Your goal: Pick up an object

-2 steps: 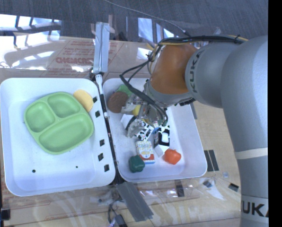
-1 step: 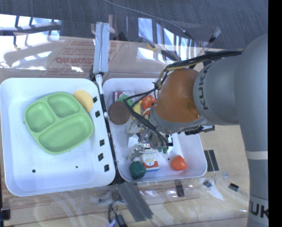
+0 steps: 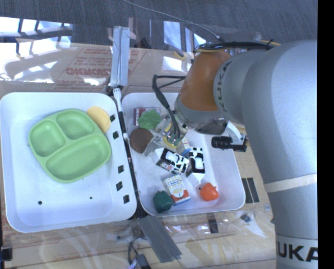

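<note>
Objects (image 3: 175,161) crowd right bin (image 3: 234,198), arm (image 3: 234,100) above, fingers' state cannot tell

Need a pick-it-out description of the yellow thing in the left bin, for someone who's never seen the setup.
Start at the left bin, the one with the green divided plate in it. Go to the plate's upper right rim, toward the divider between the two bins: the yellow lump sits there, touching the plate. It is the one yellow item in that bin, small and rounded, where the plate is green, broad and flat.

"UKA" – white letters on grey arm (image 3: 293,150)
</note>
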`<state>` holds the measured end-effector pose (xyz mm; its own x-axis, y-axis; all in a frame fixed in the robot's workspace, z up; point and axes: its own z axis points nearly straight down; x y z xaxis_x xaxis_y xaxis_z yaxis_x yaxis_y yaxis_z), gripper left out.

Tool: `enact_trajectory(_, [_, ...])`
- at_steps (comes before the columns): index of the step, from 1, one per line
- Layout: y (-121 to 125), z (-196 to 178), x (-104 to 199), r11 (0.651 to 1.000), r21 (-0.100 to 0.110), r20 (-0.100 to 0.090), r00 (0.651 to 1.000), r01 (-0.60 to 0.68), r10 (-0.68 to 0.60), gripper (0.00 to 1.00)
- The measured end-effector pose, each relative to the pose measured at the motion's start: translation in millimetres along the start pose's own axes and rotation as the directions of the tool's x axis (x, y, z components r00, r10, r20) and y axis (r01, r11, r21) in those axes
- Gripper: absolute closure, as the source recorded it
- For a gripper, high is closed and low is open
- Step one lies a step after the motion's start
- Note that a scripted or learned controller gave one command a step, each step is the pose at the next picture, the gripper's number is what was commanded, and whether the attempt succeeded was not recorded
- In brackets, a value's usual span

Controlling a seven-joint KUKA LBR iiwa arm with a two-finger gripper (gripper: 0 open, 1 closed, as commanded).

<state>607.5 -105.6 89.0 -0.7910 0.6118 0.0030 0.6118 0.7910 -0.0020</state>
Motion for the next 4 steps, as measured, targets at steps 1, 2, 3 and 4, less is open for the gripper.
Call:
enact_trajectory(1, [-22.5,0.5,18.9,0.99,0.002,-0.004,0.99,-0.139,0.139,0.0])
enact_trajectory(2, [-33.0,0.0,46.5,0.937,0.001,-0.002,0.937,-0.35,0.35,0.0])
enact_trajectory(3, [33.0,-4.1,-32.5,0.873,0.008,-0.004,0.873,-0.489,0.489,0.0])
enact_trajectory(4, [37.5,-16.9,-34.6,0.878,-0.001,0.005,0.878,-0.478,0.478,1.0])
